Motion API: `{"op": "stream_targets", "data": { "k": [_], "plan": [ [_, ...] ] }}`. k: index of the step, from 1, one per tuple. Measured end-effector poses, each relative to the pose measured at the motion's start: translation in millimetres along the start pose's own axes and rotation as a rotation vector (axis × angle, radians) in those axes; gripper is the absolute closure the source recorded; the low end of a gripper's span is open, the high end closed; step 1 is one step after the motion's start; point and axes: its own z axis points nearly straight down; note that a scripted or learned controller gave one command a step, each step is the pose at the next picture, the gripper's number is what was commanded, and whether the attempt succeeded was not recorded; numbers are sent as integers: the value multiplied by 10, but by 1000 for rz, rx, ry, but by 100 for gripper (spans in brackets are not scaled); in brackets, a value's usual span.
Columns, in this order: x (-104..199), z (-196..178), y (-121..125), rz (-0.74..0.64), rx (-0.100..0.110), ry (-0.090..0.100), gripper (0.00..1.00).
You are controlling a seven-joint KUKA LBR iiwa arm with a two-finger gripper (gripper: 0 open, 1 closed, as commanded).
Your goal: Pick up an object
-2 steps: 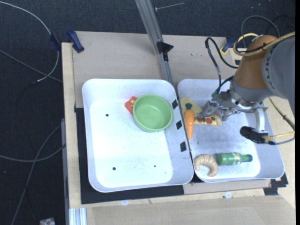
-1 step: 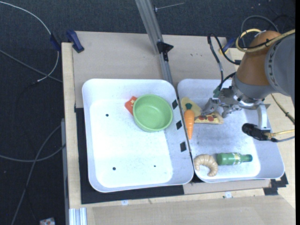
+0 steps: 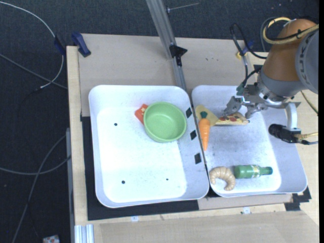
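Pizza slice [image 3: 232, 119], a flat toy wedge, lies in the right bin [image 3: 283, 186] just right of the carrot [image 3: 204, 132], its pointed end reaching toward the carrot's green top. Directly above the slice's far end hangs the gripper [image 3: 242, 105], at the tip of the grey and orange arm [image 3: 286, 54]; whether its jaws are apart or closed on the slice cannot be told, since the wrist hides them.

From the carrot, the croissant [image 3: 223, 178] and the green bottle [image 3: 251, 172] lie well apart, toward the near edge of the same bin. The green bowl [image 3: 164, 121] sits left of the carrot, across the divider in the left bin [image 3: 126, 186], with a small red piece [image 3: 140, 113] tucked at its far side.

The risk appears to be the slice's thinness: lying flat, it offers the jaws little to catch, so they may scrape the floor or slide off. A grip at one end could let it tilt and drop, or nudge the carrot.
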Motion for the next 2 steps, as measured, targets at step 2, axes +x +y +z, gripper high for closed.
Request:
{"op": "stream_targets", "data": {
  "k": [2],
  "plan": [
    [-93, -1176, 9, 0, -3, -1, 100]
  ]
}}
